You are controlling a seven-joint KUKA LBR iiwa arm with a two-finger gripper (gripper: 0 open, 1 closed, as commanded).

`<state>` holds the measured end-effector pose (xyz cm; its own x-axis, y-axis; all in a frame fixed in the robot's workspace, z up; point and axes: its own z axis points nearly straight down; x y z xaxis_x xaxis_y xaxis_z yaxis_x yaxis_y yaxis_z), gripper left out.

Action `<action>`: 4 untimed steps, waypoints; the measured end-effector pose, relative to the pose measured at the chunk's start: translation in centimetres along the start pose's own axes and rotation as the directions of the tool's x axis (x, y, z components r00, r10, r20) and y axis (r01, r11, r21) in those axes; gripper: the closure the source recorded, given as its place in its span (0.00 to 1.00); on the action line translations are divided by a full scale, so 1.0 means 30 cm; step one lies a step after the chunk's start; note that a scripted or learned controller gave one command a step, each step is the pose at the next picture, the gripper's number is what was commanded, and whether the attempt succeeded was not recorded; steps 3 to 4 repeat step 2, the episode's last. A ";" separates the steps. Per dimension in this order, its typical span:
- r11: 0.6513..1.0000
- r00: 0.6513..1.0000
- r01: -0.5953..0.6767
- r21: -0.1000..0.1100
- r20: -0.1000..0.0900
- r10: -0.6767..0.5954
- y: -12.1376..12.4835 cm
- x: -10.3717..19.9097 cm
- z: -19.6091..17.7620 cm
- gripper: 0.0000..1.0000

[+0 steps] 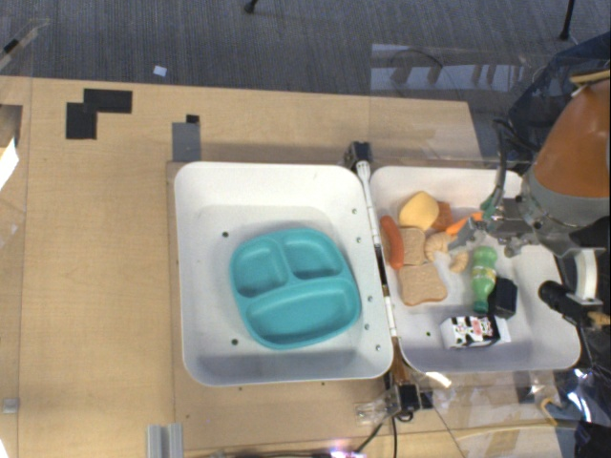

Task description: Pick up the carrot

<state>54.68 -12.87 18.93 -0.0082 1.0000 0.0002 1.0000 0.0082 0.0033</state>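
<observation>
Gripper (484,225) low over the right bin (535,351), beside the carrot (454,225).

The carrot lies in the clutter of the right bin, between a yellow lemon-like piece (419,210) and a green bottle (483,273); the arm crowds in from the right, probably lining up on it. I cannot tell how the gripper is set. The teal tray (294,287) sits alone in the left bin (210,351), 1 of 2.

Carrot in my right bin

I see the carrot (454,226) as a small orange piece lying tilted in the upper middle of the right bin (535,351), just beside the yellow lemon-like piece (419,210) and near the bread slices (420,280).
</observation>
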 end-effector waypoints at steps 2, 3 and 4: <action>0.999 1.000 0.028 -0.014 0.003 -0.028 0.175 -0.139 0.296 1.00; 0.999 1.000 0.028 -0.014 0.003 -0.028 0.175 -0.139 0.296 1.00; 0.999 1.000 0.028 -0.014 0.003 -0.028 0.175 -0.139 0.296 1.00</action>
